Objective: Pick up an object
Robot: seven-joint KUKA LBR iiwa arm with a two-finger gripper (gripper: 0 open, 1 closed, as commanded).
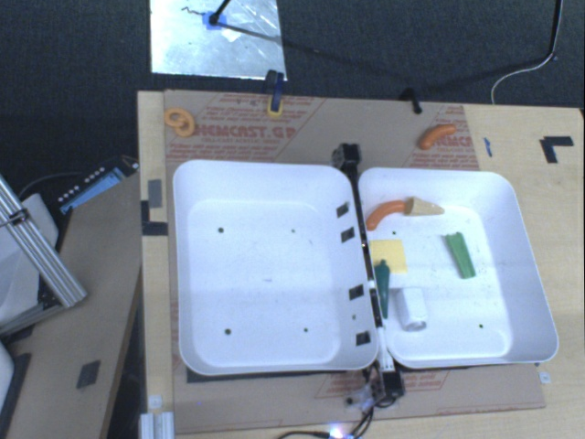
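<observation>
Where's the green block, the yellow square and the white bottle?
green block [460, 254], camera view, middle of its top face
yellow square [388, 253], camera view, its flat middle
white bottle [413, 308], camera view, middle of its side

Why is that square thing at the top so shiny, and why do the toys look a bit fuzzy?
In the camera view, the silver sheet on the dark floor bounces light back as glare; the white bins look bright and washed out; small things like the green block have soft, slightly blurry edges; shadows are faint.

Arm pose, wrist angle, state of the jaws, none can be told here.
</observation>
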